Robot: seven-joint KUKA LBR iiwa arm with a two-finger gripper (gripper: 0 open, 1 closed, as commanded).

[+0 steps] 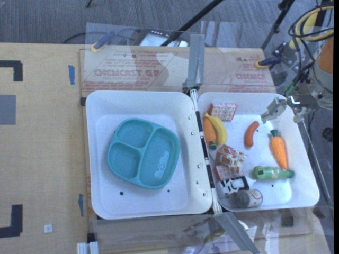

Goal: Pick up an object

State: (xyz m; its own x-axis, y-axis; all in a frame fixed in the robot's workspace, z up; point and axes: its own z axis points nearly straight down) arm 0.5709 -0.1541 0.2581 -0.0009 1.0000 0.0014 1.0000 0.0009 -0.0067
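One orange carrot (278, 150) with a green top lies below the claw (276, 109), whose grip state I cannot tell.

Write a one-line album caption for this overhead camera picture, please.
Robot tool poised over a bin of toy food, near a carrot; a teal plate sits next door.

Both white bins (100, 194) look like smooth, faintly glossy plastic, and the teal divided plate (143, 152) has a matt plastic sheen. The counter (37, 157) is pale, matt wood with blue tape strips. The carrot (278, 150), banana (217, 128) and green bottle (271, 173) look like shiny moulded plastic; the small cartons (229, 160) seem printed card.
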